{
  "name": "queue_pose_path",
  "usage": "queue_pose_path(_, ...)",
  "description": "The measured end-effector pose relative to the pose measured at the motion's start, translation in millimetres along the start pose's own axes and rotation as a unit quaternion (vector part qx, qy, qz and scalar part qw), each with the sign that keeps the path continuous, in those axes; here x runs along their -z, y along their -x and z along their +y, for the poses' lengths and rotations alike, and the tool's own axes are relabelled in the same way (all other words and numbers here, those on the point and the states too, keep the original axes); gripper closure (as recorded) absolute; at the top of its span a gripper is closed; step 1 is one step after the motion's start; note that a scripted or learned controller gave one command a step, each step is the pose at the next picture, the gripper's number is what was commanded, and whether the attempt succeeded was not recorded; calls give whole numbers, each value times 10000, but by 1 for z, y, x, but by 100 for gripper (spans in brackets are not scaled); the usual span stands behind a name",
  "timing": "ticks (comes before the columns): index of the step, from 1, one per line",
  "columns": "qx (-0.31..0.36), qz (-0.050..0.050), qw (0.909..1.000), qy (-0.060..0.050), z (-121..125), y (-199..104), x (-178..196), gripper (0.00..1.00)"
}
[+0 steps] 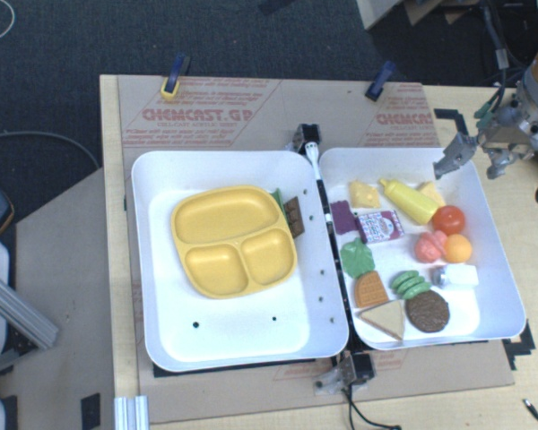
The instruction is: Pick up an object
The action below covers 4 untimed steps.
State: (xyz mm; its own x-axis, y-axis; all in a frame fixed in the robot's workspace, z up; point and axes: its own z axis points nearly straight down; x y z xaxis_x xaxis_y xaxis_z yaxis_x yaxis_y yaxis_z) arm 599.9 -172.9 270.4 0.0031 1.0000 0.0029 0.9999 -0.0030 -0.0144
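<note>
The right bin (502,267) holds several toy foods. Among them are a yellow mustard bottle (411,201), a red tomato (448,219), an orange ball (458,249), a green pepper (357,259), a brown patty (427,312) and a sandwich wedge (384,321). My gripper (474,160) hangs over the bin's back right corner, above and to the right of the mustard bottle. Its fingers (453,156) stand apart, open, with nothing between them.
In the left bin (152,267) lies a yellow divided plate (233,240), with a small brown piece (293,216) at its right rim. Two clamps (172,79) (379,81) grip the back edge of the cardboard-covered bench. A black divider (321,204) runs between the bins.
</note>
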Motion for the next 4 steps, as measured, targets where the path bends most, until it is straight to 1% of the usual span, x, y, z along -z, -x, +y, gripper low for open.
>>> queue_pose_path(1, 16, -13, 10000, 68, 2, -1, 8, 0)
queue_pose_path(2, 16, -6, 10000, 35, 8, 0, -54, 0)
queue_pose_path(3, 13, -7, 10000, 40, 7, 10, -106, 0)
queue_pose_path(4, 29, 2, 9999, 98, 13, 6, -165, 0)
